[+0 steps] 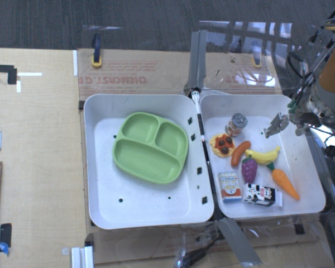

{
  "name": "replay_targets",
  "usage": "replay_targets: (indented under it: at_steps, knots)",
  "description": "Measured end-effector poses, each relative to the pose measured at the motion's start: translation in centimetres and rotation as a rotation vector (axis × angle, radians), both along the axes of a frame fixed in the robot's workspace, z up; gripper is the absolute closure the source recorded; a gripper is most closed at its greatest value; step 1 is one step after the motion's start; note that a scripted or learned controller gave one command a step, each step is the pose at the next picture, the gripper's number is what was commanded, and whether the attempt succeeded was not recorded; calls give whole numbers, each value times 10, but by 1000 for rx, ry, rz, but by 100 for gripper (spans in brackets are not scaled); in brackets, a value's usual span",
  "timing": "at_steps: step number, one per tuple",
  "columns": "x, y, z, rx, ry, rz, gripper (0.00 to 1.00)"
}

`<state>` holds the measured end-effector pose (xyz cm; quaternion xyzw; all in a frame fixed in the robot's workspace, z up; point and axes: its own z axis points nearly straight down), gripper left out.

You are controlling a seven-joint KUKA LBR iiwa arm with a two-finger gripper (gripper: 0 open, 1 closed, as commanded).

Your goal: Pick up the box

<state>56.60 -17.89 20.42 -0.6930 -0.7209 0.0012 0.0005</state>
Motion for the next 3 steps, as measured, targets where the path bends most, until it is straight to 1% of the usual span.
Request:
replay_targets:
  at_steps: [1,2,3]
  knots:
    - [39,69,-42,-1,1,-279,0]
    - [87,68,-93,-2,-1,-289,0]
    - [34,78,-94,-1,1,-350,0]
